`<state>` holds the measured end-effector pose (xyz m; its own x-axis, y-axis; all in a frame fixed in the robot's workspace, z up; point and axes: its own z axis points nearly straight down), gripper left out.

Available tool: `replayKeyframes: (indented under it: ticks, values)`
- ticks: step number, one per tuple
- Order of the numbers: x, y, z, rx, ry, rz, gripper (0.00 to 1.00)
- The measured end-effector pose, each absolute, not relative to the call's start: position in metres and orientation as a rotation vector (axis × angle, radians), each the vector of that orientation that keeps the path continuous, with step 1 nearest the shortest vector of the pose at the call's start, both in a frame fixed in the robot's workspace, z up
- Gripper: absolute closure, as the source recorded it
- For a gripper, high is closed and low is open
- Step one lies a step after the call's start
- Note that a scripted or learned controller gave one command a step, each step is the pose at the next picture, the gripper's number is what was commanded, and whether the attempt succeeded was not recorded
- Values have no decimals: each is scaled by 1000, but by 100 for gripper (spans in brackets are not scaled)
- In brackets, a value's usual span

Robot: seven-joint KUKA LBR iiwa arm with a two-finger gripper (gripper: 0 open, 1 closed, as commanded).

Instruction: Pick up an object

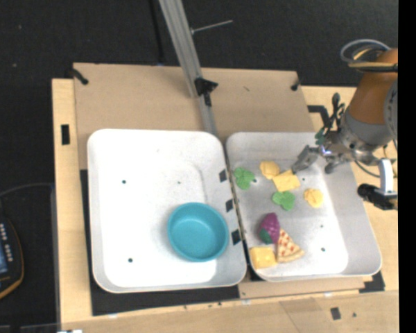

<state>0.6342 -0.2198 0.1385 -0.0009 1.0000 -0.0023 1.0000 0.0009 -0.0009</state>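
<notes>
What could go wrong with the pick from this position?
The yellow pieces below-left of the gripper lie close together, so the fingers may nudge or catch two at once. The gripper also sits near the right bin's far rim, so a descent there might clip the wall.

Probably robotics lab — bench point(159, 103), twin white bins point(125, 158), metal pole point(184, 40).

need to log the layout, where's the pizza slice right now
The pizza slice lies in the right bin, near its front edge in the camera view, between the purple toy and the yellow block.
</notes>
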Motion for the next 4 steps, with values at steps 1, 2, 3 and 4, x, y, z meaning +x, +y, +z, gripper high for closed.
replayKeyframes:
  ticks: [1,2,3,4]
  values:
    - [637,-221,105,2218,2219,6,0]
    - [639,-222,120,2207,2215,11,100]
    - [632,-227,176,2218,2219,2,100]
    - [632,-227,237,2217,2221,1,100]
